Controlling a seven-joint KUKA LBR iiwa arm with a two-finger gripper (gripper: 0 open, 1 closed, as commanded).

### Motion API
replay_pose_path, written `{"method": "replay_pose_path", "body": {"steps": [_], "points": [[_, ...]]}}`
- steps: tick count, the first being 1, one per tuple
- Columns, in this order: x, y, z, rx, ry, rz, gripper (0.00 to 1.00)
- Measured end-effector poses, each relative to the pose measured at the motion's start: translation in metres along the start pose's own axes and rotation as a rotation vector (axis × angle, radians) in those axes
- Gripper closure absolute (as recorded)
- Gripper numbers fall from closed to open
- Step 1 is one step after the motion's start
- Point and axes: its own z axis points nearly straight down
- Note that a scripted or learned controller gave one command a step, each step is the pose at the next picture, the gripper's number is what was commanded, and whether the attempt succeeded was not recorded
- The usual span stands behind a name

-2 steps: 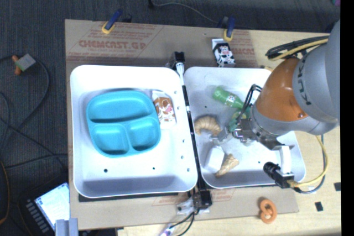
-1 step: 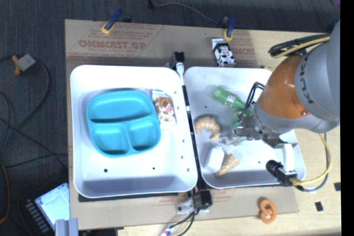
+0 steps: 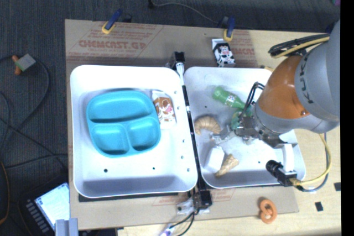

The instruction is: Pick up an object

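In the right bin (image 3: 287, 174) lie a green bottle (image 3: 227, 98), a tan croissant (image 3: 206, 124), a small white block (image 3: 214, 158) and a tan cone-shaped piece (image 3: 228, 163). My gripper (image 3: 228, 133) hangs low over the middle of this bin, just right of the croissant, below the green bottle and above the white block. The grey and orange wrist (image 3: 282, 99) covers the bin's right part. I see nothing clearly held.
The left bin (image 3: 80, 168) holds a blue divided tray (image 3: 121, 121) and a brown snack packet (image 3: 164, 109) at its right wall. An orange ring (image 3: 267, 208) lies on the bench in front of the right bin. A black-and-white tag (image 3: 223, 53) sits behind it.
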Motion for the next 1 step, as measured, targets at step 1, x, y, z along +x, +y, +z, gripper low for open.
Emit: {"method": "replay_pose_path", "body": {"steps": [1], "points": [[0.0159, -0.0230, 0.0092, -0.006, 0.000, -0.001, 0.00]]}}
